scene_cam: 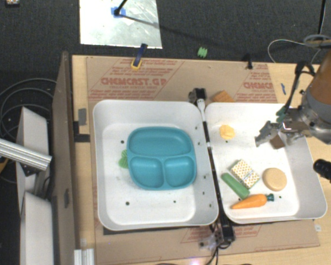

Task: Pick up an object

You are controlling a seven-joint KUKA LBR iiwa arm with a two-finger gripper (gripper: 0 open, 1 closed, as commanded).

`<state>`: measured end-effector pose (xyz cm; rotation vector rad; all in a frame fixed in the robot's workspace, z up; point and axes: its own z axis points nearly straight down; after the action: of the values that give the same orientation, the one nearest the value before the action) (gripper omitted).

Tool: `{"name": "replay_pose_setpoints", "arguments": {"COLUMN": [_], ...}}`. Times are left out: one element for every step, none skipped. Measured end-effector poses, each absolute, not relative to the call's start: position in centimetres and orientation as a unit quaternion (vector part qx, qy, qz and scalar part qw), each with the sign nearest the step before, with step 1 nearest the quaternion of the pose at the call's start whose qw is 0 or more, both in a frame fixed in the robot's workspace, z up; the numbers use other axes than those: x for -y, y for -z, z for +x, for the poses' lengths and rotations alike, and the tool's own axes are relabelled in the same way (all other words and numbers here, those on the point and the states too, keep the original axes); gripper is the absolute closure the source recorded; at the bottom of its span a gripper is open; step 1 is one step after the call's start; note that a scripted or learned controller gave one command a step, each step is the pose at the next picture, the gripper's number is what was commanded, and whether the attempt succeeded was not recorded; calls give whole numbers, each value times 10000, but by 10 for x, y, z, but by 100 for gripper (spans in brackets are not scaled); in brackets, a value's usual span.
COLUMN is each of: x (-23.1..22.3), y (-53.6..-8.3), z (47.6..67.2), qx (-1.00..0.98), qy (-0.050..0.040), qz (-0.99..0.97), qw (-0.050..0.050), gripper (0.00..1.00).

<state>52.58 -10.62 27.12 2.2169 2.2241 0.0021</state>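
My gripper [271, 136] hangs over the upper right part of the right bin [314, 203]. A small brown piece [277, 143] shows right at its tip; I cannot tell whether it is held or lies on the bin floor. A yellow lump [227, 131] lies to the gripper's left. Nearer the front are a checkered box [245, 173], a green stick [235, 185], an orange carrot [250, 202] and a tan round disc [275, 179].
The left bin [107, 203] holds a teal divided plate [161, 157] with a green scrap [123, 159] at its left edge. A brown block [223, 96] rests on the cardboard behind the bins. Cables hang at the far right.
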Motion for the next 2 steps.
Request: {"name": "replay_pose_setpoints", "arguments": {"x": [91,125], "y": [-129,-136], "z": [483,594], "qx": [-7073,-7089], "qy": [29,-26], "qz": [7068,7053], "qw": [-54,55], "gripper": [0,0]}}
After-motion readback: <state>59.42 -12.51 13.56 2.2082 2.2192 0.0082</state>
